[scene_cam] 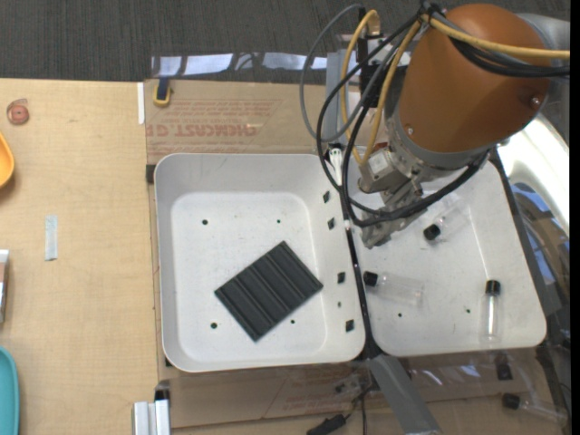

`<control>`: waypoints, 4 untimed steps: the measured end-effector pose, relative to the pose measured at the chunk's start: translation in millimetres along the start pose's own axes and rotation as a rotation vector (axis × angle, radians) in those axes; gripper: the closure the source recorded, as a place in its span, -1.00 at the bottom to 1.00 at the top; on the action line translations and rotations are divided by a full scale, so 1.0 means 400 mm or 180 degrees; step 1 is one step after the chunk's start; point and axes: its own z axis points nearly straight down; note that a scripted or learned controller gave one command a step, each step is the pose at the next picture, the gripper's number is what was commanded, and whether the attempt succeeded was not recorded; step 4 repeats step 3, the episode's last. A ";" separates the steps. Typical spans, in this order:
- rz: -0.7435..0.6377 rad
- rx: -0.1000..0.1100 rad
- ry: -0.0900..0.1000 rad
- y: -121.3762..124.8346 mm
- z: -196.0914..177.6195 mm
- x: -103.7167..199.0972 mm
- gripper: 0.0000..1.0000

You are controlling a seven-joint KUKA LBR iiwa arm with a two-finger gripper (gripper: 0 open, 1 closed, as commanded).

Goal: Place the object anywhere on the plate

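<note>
Nearest the camera, the left bin (172, 243) holds a dark grey ribbed plate (269, 290), a flat rectangle lying turned at an angle on the bin's floor. In the right bin (517, 270) lie three small clear vials with black caps, almost see-through against the white: one (491, 306) near the front right corner with its cap pointing away, one (391, 285) just beside the dividing wall with its cap to the left, and one (442, 222) further back, near the arm. Above that last vial, the claw (379, 229) hangs low over the right bin's back left part; I cannot tell how far it is open, nor whether it has hold of anything. Behind, brown cardboard (236, 125) lies on the worktop (72, 243).
</note>
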 end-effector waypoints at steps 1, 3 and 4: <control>-0.1579 -0.0008 -0.0004 0.065 0.008 -0.097 1.00; -0.3522 -0.0008 -0.0011 -0.198 -0.052 -0.266 1.00; -0.3522 -0.0008 -0.0011 -0.198 -0.052 -0.266 1.00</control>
